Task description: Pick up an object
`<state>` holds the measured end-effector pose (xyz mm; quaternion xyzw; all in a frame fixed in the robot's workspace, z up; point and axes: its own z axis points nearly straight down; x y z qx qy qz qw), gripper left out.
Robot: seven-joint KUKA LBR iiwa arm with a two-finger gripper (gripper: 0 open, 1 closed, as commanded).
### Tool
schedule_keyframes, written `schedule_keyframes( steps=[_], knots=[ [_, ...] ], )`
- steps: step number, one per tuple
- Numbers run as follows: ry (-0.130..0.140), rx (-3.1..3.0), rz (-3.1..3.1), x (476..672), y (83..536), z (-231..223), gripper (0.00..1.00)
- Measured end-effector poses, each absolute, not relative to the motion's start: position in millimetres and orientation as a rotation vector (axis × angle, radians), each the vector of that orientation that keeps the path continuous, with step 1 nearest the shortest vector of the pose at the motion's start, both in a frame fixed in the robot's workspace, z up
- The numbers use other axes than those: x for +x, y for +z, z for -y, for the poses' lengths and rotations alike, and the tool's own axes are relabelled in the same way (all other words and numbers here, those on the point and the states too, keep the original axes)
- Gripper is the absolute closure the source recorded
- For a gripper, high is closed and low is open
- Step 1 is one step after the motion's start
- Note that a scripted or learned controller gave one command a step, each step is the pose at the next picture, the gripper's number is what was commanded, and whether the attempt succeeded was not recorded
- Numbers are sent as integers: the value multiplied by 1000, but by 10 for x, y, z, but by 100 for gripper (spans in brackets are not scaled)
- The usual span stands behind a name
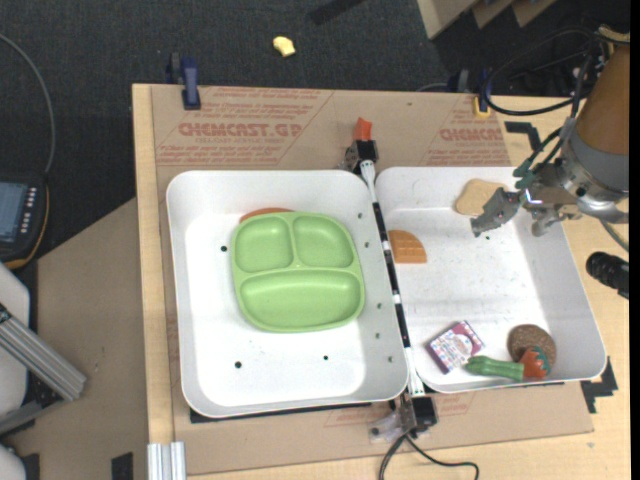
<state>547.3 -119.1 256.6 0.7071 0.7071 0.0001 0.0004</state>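
Camera view from above, looking down at a slant on the worktop (300, 118), a brown board printed with red lettering, and on two white bins set side by side. Left bin (200, 298) carries a green divided plate (296, 271) with three compartments, and a sliver of something orange-red (265, 211) peeks out from under the plate's far rim, too hidden to name. Over to the right bin (560, 288): the arm reaches in from the right, orange band cut off by the frame edge, and the gripper (520, 211) hangs over the bin's far side with its two fingers spread wide and nothing between them. Just beside the left finger, at the bin's far wall, lies a tan flat piece (475, 195), partly covered by that finger, so its full outline is not clear. A small orange waffle-like piece (407, 247) sits against the divider between the bins. Down in the near corner, a small pink and white packet (455, 346) lies tilted, and beside it a green stalk-shaped object (493, 368) touches a brown rounded object (531, 343) with a red bit at its near edge; what those are is hard to make out. Beyond the board, a small yellow object (284, 45) rests on the dark floor.
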Motion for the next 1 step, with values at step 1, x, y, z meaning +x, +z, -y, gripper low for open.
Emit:
schedule_keyframes(
  steps=[1],
  knots=[
    [-10,2234,-2221,5194,1530,1683,0]
  ],
)
